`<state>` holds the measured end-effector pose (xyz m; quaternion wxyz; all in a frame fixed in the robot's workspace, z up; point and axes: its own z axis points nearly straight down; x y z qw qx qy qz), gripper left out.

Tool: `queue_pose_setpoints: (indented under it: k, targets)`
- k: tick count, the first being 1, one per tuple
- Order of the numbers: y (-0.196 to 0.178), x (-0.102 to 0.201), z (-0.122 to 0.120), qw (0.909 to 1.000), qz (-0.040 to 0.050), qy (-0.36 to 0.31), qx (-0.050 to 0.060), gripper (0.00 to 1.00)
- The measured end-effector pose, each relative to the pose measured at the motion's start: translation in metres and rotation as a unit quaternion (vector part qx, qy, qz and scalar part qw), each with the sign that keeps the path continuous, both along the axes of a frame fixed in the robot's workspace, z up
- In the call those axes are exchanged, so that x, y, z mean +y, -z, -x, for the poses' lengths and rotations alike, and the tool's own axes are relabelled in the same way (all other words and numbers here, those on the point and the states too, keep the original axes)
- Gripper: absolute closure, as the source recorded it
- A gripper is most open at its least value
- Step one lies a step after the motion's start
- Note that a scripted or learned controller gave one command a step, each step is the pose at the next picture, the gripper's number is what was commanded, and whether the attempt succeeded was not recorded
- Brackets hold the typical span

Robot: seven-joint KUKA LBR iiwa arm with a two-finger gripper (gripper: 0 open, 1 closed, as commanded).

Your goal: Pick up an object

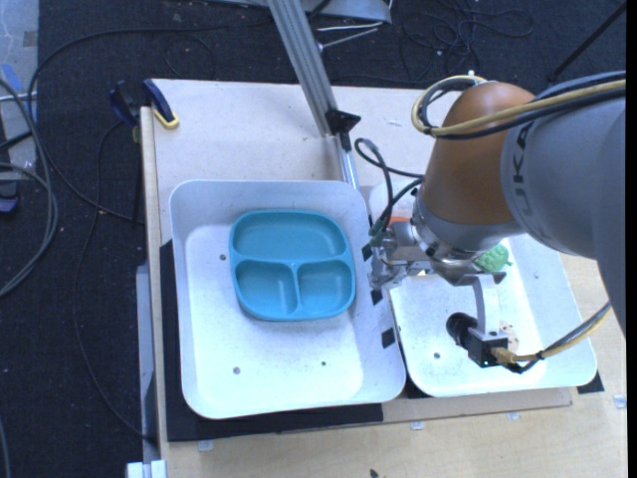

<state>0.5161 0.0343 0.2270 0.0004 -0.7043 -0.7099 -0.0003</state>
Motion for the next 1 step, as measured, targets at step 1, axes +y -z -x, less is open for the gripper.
queue_pose_setpoints:
  k: [1]
  targets:
    - [-0.0069,0.05,-0.001,1.0,-0.0001,0.0,0.0,1.0]
